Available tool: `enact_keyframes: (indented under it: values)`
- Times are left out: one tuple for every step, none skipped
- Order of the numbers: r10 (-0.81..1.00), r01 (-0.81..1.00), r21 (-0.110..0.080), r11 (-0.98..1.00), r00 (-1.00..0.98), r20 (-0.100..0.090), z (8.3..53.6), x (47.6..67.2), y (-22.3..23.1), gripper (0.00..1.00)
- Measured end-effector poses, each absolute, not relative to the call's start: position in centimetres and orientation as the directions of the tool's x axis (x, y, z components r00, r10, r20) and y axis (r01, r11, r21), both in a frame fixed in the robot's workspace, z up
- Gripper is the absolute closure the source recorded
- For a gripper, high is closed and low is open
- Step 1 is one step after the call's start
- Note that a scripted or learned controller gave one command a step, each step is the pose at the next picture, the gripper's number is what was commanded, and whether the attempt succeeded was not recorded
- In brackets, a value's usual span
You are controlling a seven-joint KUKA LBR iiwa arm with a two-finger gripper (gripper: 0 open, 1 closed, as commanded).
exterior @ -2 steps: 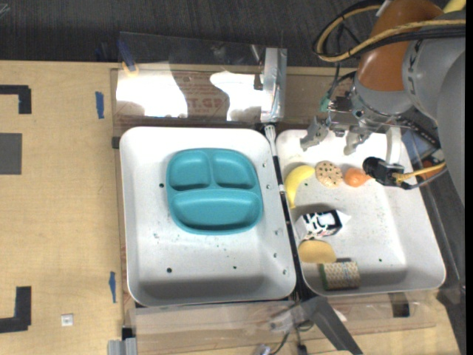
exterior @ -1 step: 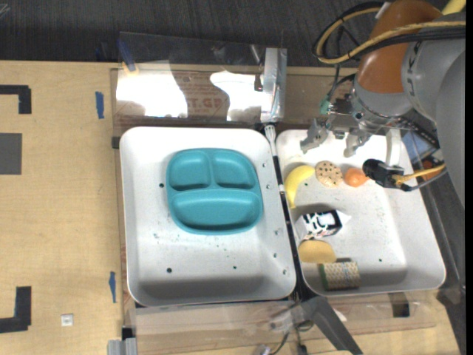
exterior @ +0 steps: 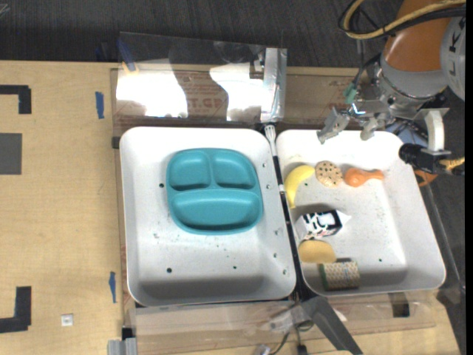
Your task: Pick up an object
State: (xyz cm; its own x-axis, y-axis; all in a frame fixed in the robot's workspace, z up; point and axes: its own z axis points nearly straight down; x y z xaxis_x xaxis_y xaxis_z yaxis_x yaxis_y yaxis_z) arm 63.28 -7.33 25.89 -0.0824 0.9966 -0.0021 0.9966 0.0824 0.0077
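The grey arm's two-finger tool [exterior: 349, 126] is hovering over the far rim of the right-hand shallow white bin [exterior: 414, 228], its two fingers spread apart and holding nothing. The arm is reaching in from the right, the orange band sitting above the wrist.

All the candidates for picking are lying in that right bin. A small orange carrot-shaped toy [exterior: 360, 176] is resting nearest the tool, with a round tan speckled cookie-like piece [exterior: 327, 172] just beside it and a yellow rounded fruit-shaped toy [exterior: 298, 183] against the bin's left wall. Nearer the camera are lying a black-and-white patterned object [exterior: 323, 222], a tan rounded lump [exterior: 316, 251] and a small woven-looking brown block [exterior: 340, 273]. The left-hand shallow white bin [exterior: 144, 250] is carrying a teal divided plastic plate [exterior: 214, 189].

This appears to be the approach step, with no grasp begun. The next move is probably calling for the tool to travel inward over one chosen item, most likely the orange toy or the cookie piece, line its fingers across it, and descend.
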Motion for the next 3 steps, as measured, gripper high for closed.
enact_keyframes:
  values:
    - [0.913,0.913,0.012,0.408,-0.408,-0.007,9.3,61.7,-11.8,0.00]
    - [0.873,0.873,0.011,0.488,-0.488,-0.006,19.0,62.0,-6.8,0.00]
    - [0.889,0.889,0.002,0.459,-0.459,-0.004,17.6,63.3,-14.5,0.00]
